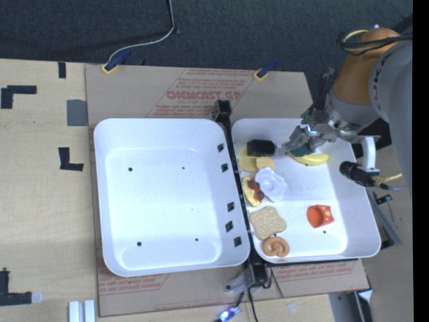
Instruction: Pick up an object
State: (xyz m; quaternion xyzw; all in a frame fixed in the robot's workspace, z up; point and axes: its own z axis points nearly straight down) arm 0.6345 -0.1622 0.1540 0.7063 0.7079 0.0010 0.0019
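At the near edge of the surface [40, 200], the front rims of two shallow white bins are seen side by side on a sheet of cardboard [201, 89]. In the right bin [358, 237], closest to the front wall, a small pretzel-like ring [275, 247] is seen, and just behind it, touching or nearly so, lies a tan cracker-like square [267, 221]. To the right of these, well apart, an orange-red block [320, 215] sits on the bin floor. Further back, against the divider, a yellow-and-red item [253, 192] is found beside a crumpled white piece [273, 184], the two touching. Behind them, pale yellow pieces [255, 163] are grouped below a black block [260, 146]. The left bin [161, 193] is seen with only small dark marks on its floor.

Toward the far right corner of the right bin, a yellow banana-shaped object [312, 158] lies on the floor — the gripper [303, 141] is poised right over its upper edge. Whether anything is clasped cannot be told, the spread of the gripper being too small and blurred to be judged. The grey arm with its orange band [358, 66] is seen reaching in from the right.

Beyond the cardboard, two clamps — one at each far corner [115, 60] — and a white cable [157, 39] are seen against dark carpet.
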